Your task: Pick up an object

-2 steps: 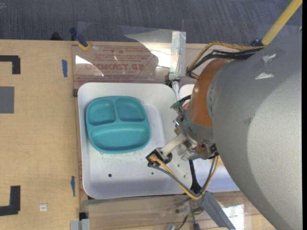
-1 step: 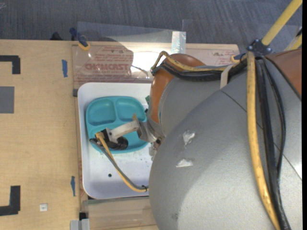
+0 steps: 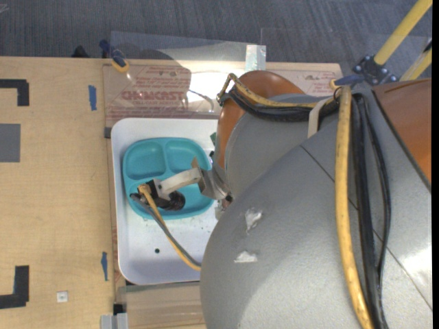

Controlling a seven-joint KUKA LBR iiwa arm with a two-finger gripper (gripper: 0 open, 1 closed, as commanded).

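Because the big grey arm (image 3: 309,218) looms nearest the camera and covers most of the gripper (image 3: 211,178), I cannot tell how wide it stands or whether it holds anything. The gripper sits low at the right rim of a teal divided plate (image 3: 147,160). The plate lies flat in the far half of the white bin (image 3: 158,262).

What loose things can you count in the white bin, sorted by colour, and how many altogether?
Teal: 1, a divided plate, lying in the white bin
Total: 1
The arm covers the rest of the bench, so this counts visible things alone.
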